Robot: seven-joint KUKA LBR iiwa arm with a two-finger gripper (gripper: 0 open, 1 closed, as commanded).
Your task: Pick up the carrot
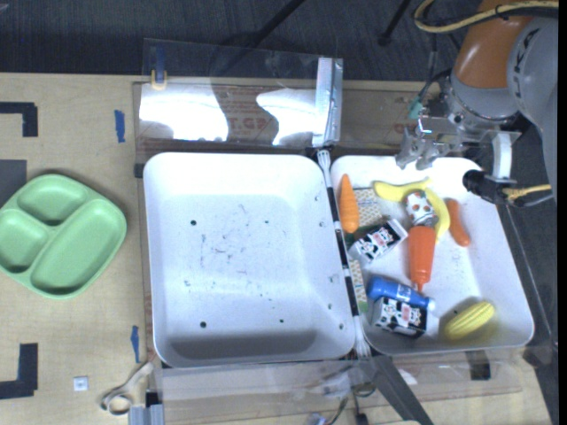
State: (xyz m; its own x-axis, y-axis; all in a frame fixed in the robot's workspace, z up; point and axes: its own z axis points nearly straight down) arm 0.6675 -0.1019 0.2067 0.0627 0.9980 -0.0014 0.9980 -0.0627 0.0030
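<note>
Above the far edge of the right-hand shallow white bin [509,326] hangs the grey arm's two-finger gripper [416,156], clear of the contents; whether its fingers are spread or pressed together cannot be told. Below it, mid-bin, lies the large orange carrot [421,253], tip toward the near side, beside a curved yellow banana [409,189]. A smaller orange carrot [348,204] rests against the bin's left wall, and a green three-part plastic plate [58,235] sits on the bench
</note>
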